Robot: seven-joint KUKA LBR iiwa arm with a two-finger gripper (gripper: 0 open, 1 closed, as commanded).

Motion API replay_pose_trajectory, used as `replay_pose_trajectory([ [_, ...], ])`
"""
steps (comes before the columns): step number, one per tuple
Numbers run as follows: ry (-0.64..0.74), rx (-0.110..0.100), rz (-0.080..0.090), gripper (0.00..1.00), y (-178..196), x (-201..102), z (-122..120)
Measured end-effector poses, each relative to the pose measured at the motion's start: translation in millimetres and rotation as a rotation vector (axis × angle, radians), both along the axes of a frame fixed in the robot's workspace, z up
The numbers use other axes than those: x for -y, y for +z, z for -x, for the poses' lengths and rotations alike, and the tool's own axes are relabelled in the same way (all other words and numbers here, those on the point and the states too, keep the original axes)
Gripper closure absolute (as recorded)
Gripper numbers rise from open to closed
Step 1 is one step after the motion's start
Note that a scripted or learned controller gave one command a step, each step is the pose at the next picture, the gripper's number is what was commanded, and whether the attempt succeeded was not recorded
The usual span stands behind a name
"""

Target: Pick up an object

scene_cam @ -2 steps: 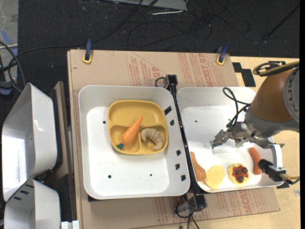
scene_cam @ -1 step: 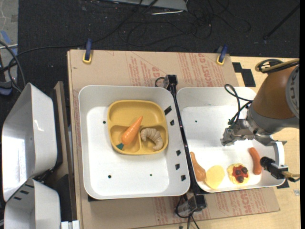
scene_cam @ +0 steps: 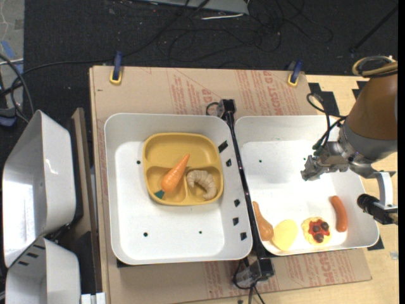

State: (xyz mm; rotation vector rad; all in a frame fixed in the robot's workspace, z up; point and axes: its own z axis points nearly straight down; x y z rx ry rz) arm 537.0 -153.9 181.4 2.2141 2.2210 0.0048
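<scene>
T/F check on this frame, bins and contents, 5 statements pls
1. The yellow divided plastic plate sits in the left white bin. True.
2. The orange toy carrot lies in the right white bin. False: it lies on the plate in the left bin.
3. The small orange-red toy sausage lies in the right bin, near its right wall. True.
4. The gripper hangs over the left bin. False: it is over the right bin, above the sausage in the image.
5. The pale curled toy shrimp shares the plate with the carrot. True.
</scene>
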Motion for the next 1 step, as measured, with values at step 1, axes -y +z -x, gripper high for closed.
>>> replay_pose_trajectory([
  [1, 0.0, 0.0, 0.0, 1.0, 53.5, 0.2, -1.6],
])
